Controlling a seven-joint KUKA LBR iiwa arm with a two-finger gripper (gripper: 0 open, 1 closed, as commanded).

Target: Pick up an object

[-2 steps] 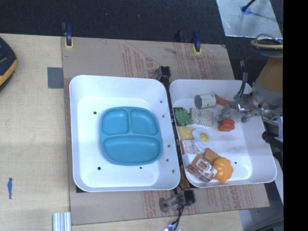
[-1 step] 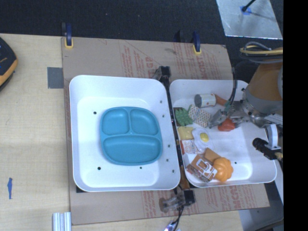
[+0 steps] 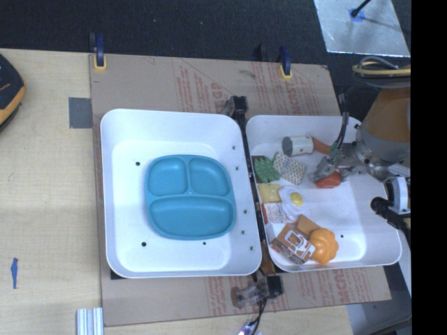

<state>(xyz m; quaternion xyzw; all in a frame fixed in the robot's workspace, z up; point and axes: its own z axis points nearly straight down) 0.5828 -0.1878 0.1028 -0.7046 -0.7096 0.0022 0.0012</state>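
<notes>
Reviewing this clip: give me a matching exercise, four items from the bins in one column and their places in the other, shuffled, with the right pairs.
Things:
1. blue divided plate
2. orange round fruit
3. gripper
4. green item

Places:
A. near corner of the right bin
B. middle of the left bin
C. right bin, against the wall shared with the left bin
D. far part of the right bin, just above a red item

Pairs: 1-B, 2-A, 3-D, 4-C
</notes>
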